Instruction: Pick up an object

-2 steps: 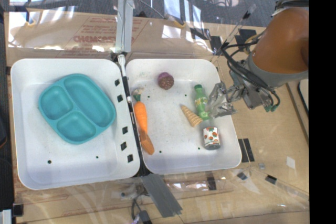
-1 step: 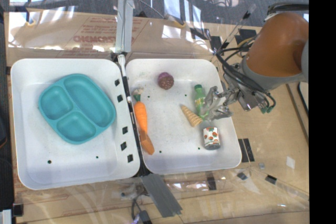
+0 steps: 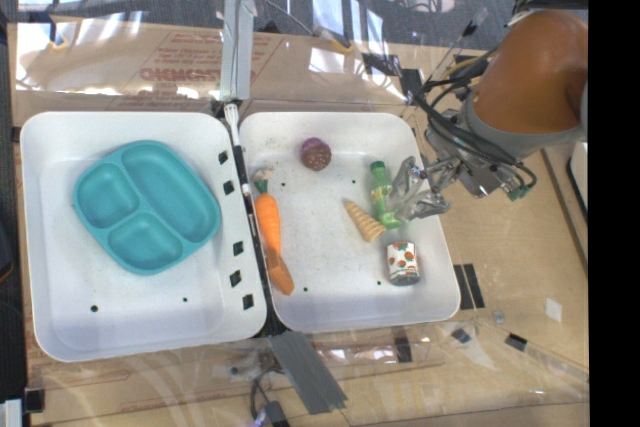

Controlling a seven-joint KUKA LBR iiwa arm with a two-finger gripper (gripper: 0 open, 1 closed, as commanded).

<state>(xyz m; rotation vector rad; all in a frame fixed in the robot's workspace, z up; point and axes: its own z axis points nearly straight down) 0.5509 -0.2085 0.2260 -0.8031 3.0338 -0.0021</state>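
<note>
The right bin (image 3: pixel 330 300) holds several objects. A green bottle (image 3: pixel 380 187) lies near its right wall, with a tan cone (image 3: pixel 363 220) just left of it and a small can with a red-and-white label (image 3: pixel 402 263) below. A dark purple ball (image 3: pixel 316 154) sits toward the back. An orange carrot (image 3: pixel 267 223) lies along the left wall. My gripper (image 3: pixel 416 192) hangs low over the bin's right side, right beside the green bottle and touching or nearly touching it. I see nothing lifted.
The left bin (image 3: pixel 60 305) bears a teal divided plate (image 3: pixel 147 205). A smaller orange piece (image 3: pixel 280 275) lies below the carrot. The arm's orange band (image 3: pixel 530 65) and its cables (image 3: pixel 450 80) stand over the bench right of the bins.
</note>
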